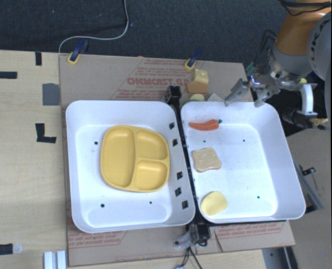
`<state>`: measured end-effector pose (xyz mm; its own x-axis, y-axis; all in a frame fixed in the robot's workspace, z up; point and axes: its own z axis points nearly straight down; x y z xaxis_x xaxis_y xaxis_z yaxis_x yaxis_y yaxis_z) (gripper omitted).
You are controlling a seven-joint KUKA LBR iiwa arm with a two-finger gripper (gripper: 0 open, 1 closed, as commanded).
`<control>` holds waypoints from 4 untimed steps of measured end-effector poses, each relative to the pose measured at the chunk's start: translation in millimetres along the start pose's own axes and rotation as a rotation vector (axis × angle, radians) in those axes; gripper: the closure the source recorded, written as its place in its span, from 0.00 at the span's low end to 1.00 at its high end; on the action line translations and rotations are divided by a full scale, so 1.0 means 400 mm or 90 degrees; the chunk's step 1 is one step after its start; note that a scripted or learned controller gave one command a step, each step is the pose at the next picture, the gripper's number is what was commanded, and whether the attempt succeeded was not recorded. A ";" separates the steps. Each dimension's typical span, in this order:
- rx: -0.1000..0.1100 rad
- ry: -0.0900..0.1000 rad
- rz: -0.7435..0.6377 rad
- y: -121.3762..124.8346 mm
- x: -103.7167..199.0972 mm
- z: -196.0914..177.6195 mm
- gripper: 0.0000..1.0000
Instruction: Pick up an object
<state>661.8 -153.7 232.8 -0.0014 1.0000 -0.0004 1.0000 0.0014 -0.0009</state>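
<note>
Here the two-finger metal claw (245, 92) hangs over the far right corner of the right shallow white bin (283, 150), fingers spread apart with nothing between them. Inside that bin, an orange carrot-shaped toy (204, 125) lies by the far edge, a tan bread-slice toy (206, 159) near the left wall, and a pale yellow rounded piece (214, 203) towards the near edge. The left white bin (84, 150) holds a yellow three-compartment plastic plate (134, 157).

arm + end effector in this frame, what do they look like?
Grey arm with a broad orange band above the wrist and dark cables looped beside it. The end effector is metallic grey, two slim fingers, with a white bracket-like part nearby.
</note>
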 end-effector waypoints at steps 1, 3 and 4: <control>0.011 0.004 -0.002 -0.092 0.157 0.349 0.00; 0.001 0.001 -0.001 0.016 0.105 0.371 0.00; 0.000 0.000 0.000 0.017 0.072 0.370 0.00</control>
<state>668.3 -125.0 84.7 -0.0012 1.0000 -0.0003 1.0000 0.0012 -0.0001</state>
